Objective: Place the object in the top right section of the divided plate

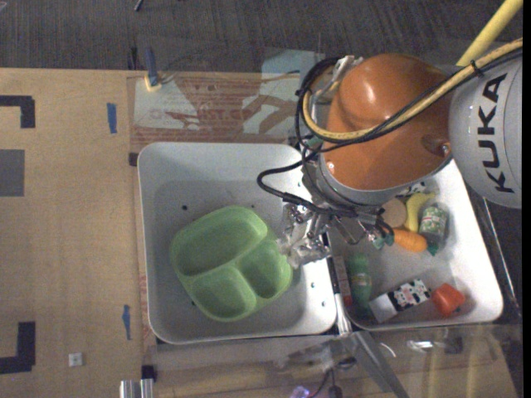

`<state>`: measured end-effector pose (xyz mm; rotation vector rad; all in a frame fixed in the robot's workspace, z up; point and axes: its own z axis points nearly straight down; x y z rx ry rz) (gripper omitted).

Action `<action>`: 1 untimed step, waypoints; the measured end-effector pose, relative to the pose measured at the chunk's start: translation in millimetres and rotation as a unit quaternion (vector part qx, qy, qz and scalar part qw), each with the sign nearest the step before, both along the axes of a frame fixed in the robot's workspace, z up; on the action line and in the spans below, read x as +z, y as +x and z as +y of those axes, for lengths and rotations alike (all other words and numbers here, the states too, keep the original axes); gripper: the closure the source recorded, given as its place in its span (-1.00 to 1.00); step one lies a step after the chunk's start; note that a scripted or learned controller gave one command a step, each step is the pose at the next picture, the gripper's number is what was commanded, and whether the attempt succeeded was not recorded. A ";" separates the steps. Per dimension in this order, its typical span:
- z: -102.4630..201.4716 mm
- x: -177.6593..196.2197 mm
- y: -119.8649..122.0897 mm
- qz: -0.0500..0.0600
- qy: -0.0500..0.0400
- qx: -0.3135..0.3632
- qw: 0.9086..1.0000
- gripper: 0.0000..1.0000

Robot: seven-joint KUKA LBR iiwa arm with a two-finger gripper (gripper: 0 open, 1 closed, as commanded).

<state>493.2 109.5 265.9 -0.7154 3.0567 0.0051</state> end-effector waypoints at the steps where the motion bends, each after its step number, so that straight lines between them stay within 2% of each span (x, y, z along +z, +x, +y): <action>1: -4.1 -65.2 22.2 0.001 -0.001 -0.013 1.000 1.00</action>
